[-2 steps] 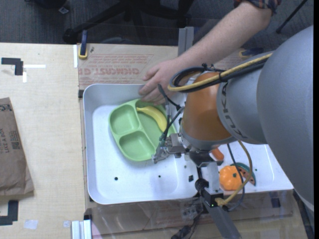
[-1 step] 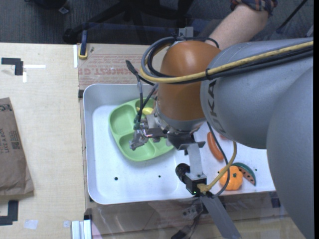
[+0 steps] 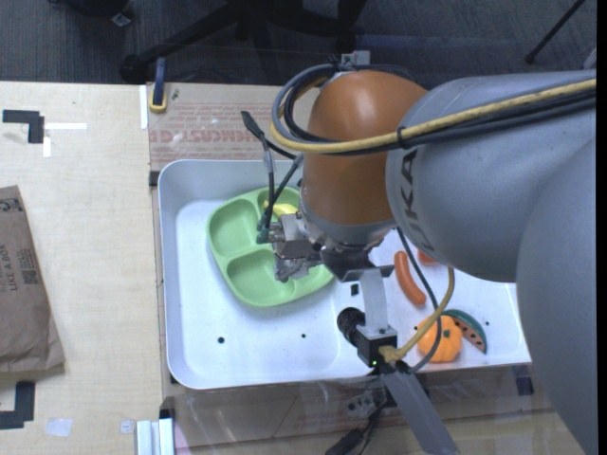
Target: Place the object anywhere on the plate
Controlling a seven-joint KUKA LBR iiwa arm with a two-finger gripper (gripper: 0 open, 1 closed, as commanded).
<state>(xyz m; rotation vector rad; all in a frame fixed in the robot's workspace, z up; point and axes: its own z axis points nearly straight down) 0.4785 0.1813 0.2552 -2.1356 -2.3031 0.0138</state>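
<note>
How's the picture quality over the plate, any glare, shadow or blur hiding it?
Camera view: even lighting, no strong glare; the green plate is sharp, with soft shadow under the arm, which covers its right side. The gripper over it looks slightly blurred.

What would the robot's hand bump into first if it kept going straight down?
Most likely the green plate: the hand points down over its right side. How high it hangs above the plate is hard to judge.

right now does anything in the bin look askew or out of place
Nothing looks spilled or damaged. The green plate lies flat in the white bin, set at an angle to the bin's walls. The gripper hangs over the plate. An orange sausage, an orange fruit and a watermelon slice lie off the plate.
</note>
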